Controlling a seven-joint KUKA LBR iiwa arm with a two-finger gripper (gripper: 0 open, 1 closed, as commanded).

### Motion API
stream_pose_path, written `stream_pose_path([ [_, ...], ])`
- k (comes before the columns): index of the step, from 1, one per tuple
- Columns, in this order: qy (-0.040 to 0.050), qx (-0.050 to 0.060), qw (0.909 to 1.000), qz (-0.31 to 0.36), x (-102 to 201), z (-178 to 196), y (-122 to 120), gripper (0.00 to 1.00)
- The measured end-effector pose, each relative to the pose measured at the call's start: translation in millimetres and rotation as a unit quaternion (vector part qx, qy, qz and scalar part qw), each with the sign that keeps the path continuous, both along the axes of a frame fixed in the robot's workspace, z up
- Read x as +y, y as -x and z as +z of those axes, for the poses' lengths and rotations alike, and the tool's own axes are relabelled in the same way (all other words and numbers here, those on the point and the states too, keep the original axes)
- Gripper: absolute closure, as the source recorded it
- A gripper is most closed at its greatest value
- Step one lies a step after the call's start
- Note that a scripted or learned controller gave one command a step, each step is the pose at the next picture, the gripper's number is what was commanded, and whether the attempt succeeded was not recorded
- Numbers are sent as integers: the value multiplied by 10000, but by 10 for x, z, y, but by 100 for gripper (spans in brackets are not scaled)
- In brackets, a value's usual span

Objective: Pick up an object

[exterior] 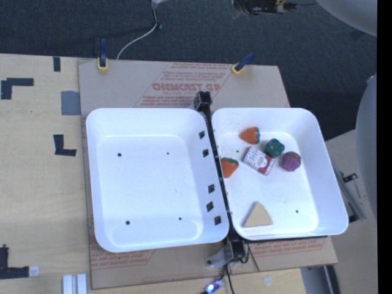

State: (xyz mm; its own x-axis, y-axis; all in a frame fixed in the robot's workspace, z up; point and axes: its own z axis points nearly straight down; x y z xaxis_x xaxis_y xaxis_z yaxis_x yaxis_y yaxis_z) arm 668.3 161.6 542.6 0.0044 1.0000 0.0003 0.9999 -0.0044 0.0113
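Five small objects lie in right bin (pixel 306 124): orange piece (pixel 250 135), green piece (pixel 274 146), red-white packet (pixel 257 160), purple piece (pixel 291 160), tan wedge (pixel 259 215). Gripper state cannot be told. Risk judged: cluster packed closely, neighbour could be nudged; orange-green piece (pixel 228 166) against wall, access blocked.

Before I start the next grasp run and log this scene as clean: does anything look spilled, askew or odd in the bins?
Nothing looks spilled or damaged. All five items lie in the right bin. One oddity: an orange toy sits tight against the divider side, which may make it awkward to grasp. The tan wedge lies apart near the front.
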Motion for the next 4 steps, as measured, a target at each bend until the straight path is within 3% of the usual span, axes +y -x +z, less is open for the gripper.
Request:
stream_pose_path([
  [1, 8, 85, 10000, 48, 640, -722, 6, 0],
  [2, 10, 65, 10000, 47, 621, -583, 5, 100],
  [4, 23, 73, 9999, 68, 640, -392, 7, 100],
])
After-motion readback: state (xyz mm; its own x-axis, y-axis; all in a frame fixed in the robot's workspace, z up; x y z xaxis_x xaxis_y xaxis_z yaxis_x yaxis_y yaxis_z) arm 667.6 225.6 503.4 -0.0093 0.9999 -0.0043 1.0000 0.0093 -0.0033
